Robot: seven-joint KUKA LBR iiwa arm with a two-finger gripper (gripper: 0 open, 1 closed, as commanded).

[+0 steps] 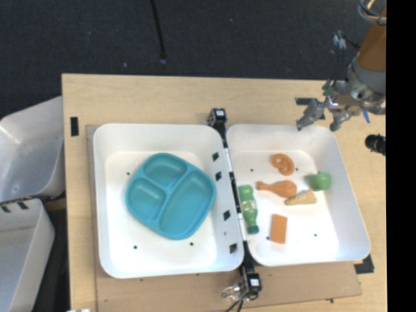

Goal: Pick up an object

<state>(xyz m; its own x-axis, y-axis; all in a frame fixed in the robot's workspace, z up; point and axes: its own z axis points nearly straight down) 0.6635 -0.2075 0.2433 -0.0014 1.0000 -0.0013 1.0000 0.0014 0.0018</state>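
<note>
So the bench [195, 96] has two white bins on it. The left bin [110, 239] holds just a big teal divided plate [170, 195], three compartments, sitting roughly in the middle. The right bin [338, 239] has all the small stuff: a green bottle-shaped toy [247, 208] lying right along the divider wall, an orange drumstick-looking piece [278, 188] near the centre, an orange flat block [279, 229] below it, a tan wedge [301, 198] touching the drumstick's right end, a small green cup-like thing [319, 181] just beside that, and an orange ring-shaped bit [283, 164] up top. The gripper [323, 115] hangs over the far right corner of the right bin, fingers spread apart, nothing between them. I'd say it's still at the approach step, no pick started yet. Next move probably needs it to swing inward over one item and drop down; the orange block looks easiest since it sits apart from its neighbours. No readable labels or writing anywhere.
</note>
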